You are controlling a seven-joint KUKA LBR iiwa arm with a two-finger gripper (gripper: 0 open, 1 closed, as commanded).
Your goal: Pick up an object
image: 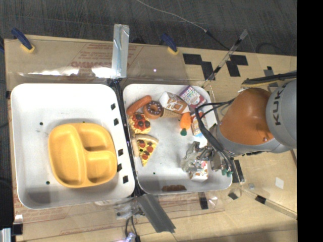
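Toy food fills the right bin (151, 184): we see a pizza slice (145, 148) with its tip toward the bin's near edge, a hot dog (138, 105) lying aslant, a donut (154, 109), a carrot (185, 123) and small cartons with unreadable print. The left bin (25, 135) holds a yellow divided tray (83, 154). The gripper (201, 161) sits low over a carton (200, 173); we cannot tell its state.

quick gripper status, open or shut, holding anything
Gripper: low in the right bin, at a small carton; open or shut cannot be told, nor whether it holds anything.
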